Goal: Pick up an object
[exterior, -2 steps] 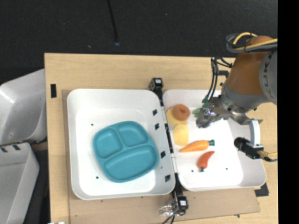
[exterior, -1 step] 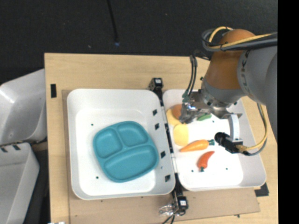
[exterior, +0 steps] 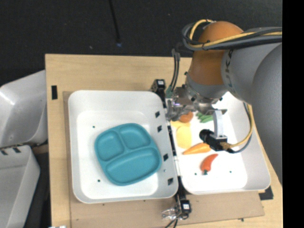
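Observation:
The arm hangs over the far part of the right bin (exterior: 237,179), with the gripper (exterior: 183,112) low near the bin's far left corner. Directly under it lies a small orange piece (exterior: 186,118), partly covered by the wrist. A yellow toy (exterior: 183,135) lies just in front of it. An orange carrot (exterior: 196,149) and a red pepper (exterior: 208,162) lie nearer the front. A bit of green (exterior: 205,118) peeks out beneath the wrist. Nothing is visibly held.
The left bin (exterior: 80,113) holds a blue divided plate (exterior: 127,153) in its middle. A ridge with black clips (exterior: 169,141) separates the two bins. The wooden bench (exterior: 57,70) surrounds them, and white equipment (exterior: 19,108) stands at the left.

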